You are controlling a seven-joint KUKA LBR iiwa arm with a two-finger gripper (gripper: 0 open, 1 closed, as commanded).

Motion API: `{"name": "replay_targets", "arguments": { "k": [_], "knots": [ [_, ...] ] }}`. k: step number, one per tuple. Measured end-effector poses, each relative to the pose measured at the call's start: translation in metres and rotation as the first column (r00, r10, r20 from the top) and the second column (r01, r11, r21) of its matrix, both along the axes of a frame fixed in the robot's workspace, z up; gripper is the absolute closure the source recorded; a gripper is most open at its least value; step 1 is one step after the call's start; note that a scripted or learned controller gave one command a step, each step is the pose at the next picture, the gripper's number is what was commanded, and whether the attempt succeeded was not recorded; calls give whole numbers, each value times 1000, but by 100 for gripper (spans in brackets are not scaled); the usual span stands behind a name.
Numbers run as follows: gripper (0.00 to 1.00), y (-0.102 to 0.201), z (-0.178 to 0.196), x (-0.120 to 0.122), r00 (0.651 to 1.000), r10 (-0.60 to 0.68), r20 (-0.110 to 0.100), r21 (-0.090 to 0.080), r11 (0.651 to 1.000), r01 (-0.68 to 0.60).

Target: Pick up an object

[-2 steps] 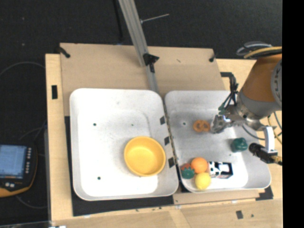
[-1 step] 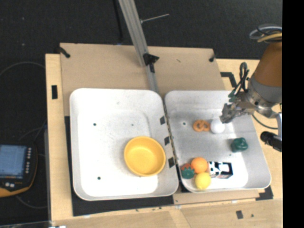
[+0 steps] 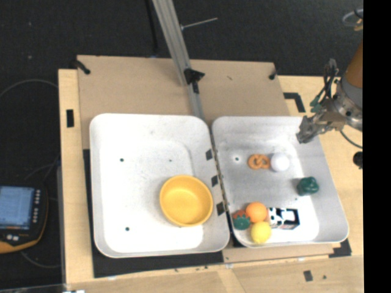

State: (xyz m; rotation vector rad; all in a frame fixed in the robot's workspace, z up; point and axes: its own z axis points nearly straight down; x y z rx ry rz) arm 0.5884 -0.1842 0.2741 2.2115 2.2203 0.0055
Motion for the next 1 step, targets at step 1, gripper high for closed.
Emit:
{"name": "replay_targets", "arguments": {
  "k": [1],
  "knots": [
    [100,59,-13,-1,1000,2,-6,3,1000,-2]
  ]
}}
